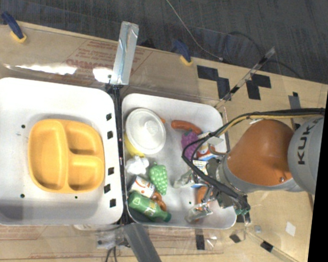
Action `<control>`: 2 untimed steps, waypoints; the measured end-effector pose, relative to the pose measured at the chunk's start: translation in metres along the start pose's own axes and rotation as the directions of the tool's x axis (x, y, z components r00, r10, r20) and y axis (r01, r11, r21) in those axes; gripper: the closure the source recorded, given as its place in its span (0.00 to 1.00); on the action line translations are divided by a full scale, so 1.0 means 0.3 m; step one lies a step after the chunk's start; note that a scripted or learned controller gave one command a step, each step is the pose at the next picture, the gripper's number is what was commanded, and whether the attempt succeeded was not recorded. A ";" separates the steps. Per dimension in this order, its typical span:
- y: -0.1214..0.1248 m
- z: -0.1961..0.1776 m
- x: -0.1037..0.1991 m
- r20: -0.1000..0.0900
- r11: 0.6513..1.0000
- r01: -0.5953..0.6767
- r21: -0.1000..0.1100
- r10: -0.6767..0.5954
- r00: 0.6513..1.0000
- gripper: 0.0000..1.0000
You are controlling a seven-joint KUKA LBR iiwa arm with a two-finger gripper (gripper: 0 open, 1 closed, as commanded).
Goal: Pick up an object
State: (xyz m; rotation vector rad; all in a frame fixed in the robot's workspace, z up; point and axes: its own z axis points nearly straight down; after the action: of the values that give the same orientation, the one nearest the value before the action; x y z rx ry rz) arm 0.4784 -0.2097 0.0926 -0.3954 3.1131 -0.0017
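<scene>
White plastic bins sit side by side on the worktop (54, 55): the left bin (1, 155) holds a yellow divided tray (66, 156), the right bin (179, 107) a heap of toys, among them a green bottle (147, 208) and a white bowl (146, 129). Low over the right bin's near-right corner hangs the end effector (203, 208), whether apart or together I cannot tell

Sitting in the left bin (3, 137): a yellow tray (66, 156). Lying in the right bin (173, 103): a white bowl (146, 129), green grapes (159, 178), a green bottle (147, 208). Reaching down into the right bin's near corner: the pincer (202, 208).
</scene>
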 end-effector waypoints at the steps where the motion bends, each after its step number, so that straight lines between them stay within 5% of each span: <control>1: -0.004 0.000 -0.026 0.001 0.998 0.066 0.000 -0.066 0.998 0.00; 2: -0.019 0.001 -0.092 0.000 0.981 0.194 -0.001 -0.194 0.981 0.00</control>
State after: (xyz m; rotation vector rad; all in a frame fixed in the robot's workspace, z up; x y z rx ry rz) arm 0.5064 -0.2083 0.0925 -0.6971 3.0602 -0.0011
